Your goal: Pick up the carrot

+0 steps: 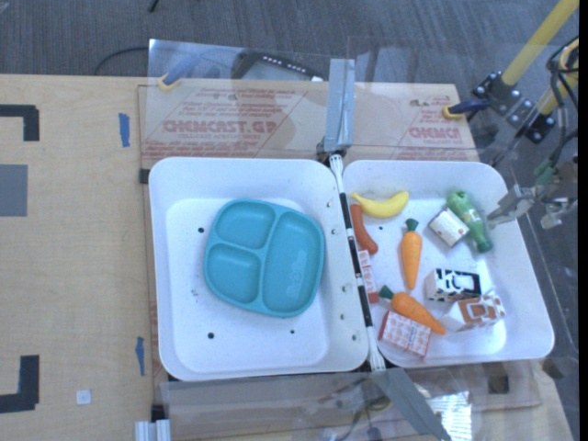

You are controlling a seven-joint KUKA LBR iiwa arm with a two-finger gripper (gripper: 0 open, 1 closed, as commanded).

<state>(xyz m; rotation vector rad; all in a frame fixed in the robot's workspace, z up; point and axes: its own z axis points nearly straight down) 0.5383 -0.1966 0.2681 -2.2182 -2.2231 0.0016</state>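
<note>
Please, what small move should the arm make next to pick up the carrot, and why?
Probably it should travel left over the right bin until the gripper hangs above the upright carrot. The gripper sits at the bin's right edge, far from it. A second carrot lies lower, touching a red-and-white packet, so it looks harder.

Two carrots lie in the right bin (528,274). One carrot (410,255), orange with a green top, lies near the bin's middle, top toward the far edge. A second carrot (413,309) lies slanted toward the near edge, green top pointing left.
</note>
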